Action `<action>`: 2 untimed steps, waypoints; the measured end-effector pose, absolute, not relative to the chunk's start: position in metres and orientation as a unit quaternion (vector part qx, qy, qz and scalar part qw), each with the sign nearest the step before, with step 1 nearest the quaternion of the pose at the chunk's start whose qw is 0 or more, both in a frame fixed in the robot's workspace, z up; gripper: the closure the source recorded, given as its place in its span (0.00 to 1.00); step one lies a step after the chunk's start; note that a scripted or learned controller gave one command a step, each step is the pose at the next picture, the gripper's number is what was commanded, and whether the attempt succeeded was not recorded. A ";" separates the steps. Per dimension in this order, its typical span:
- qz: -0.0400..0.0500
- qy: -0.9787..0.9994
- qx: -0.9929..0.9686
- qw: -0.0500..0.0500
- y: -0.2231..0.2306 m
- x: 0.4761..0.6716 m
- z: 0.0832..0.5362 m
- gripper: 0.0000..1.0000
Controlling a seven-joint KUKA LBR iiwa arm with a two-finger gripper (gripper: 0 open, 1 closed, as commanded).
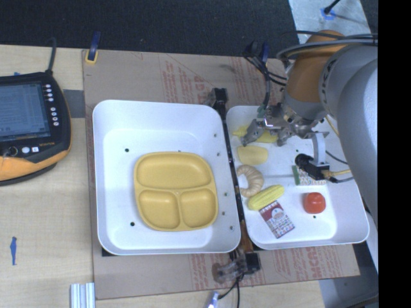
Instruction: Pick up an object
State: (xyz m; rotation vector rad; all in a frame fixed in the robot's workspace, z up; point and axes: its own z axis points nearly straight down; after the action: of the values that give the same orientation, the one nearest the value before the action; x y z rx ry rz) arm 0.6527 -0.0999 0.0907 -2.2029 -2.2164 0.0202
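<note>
1. Objects lie in the right bin (347,233): croissant (250,178), corn cob (265,197), tomato (314,202), card packet (277,219).
2. Gripper (266,130) hovers at the bin's far end; finger position cannot be determined.
3. Left bin (112,172) holds a yellow divided plate (174,190).

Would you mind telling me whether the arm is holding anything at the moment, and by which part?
It cannot be told: the tool hangs low over the right white bin, near a pale yellow piece.
</note>
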 end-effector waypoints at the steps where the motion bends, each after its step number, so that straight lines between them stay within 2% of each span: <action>1: 0.007 -0.709 -0.705 0.008 -0.100 0.653 0.091 0.00; 2: 0.007 -0.709 -0.705 0.007 -0.099 0.653 0.091 0.00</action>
State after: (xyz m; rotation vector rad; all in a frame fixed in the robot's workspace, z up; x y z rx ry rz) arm 0.6527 -0.0988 0.0908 -2.2060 -2.2158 0.0232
